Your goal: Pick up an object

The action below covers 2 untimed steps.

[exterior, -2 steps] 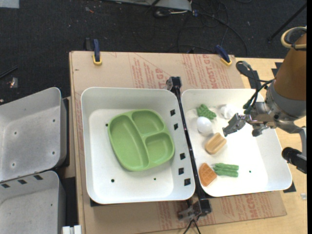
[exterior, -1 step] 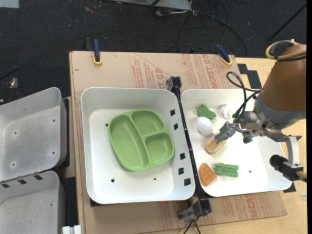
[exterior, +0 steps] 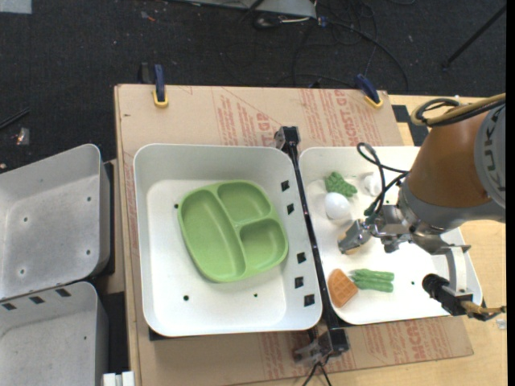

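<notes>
My gripper (exterior: 354,238) hangs over the middle of the right bin (exterior: 461,289), low above its floor. A white egg-shaped object (exterior: 337,206) lies just up and left of it. A green leafy toy (exterior: 340,185) sits beyond the egg, and a small white piece (exterior: 370,185) rests near the bin's back wall. Below the gripper lie a green bean pod (exterior: 372,280) and an orange wedge (exterior: 343,287), side by side near the front. Nothing shows inside the gripper.
The left bin (exterior: 153,215) holds a green divided plate (exterior: 232,230). A black divider (exterior: 306,232) runs between the bins. The arm's orange band and grey wrist (exterior: 451,183) cover the right bin's far right part. A black cable fitting (exterior: 441,288) hangs near the front right corner.
</notes>
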### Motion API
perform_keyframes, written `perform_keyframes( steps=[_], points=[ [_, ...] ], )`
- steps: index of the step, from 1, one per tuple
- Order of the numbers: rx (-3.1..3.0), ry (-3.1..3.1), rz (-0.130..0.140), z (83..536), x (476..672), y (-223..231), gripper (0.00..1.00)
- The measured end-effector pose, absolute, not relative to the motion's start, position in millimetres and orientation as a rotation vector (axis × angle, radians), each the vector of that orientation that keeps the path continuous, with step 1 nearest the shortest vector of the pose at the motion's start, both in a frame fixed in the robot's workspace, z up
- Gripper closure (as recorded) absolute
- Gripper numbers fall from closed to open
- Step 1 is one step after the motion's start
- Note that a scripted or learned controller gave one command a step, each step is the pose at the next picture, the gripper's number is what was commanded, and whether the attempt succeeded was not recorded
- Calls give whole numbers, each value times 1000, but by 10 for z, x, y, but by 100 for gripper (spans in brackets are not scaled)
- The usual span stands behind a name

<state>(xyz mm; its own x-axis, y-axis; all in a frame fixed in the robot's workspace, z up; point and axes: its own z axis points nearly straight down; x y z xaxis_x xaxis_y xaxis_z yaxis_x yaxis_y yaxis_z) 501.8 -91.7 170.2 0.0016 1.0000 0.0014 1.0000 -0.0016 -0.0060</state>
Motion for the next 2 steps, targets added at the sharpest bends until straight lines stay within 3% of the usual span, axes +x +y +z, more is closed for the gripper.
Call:
perform_keyframes(
  steps=[1,2],
  points=[
    [-2221,-2216,4,1265,4999,-943,0],
    [-2224,-2217,0,1390,5010,-942,100]
  ],
)
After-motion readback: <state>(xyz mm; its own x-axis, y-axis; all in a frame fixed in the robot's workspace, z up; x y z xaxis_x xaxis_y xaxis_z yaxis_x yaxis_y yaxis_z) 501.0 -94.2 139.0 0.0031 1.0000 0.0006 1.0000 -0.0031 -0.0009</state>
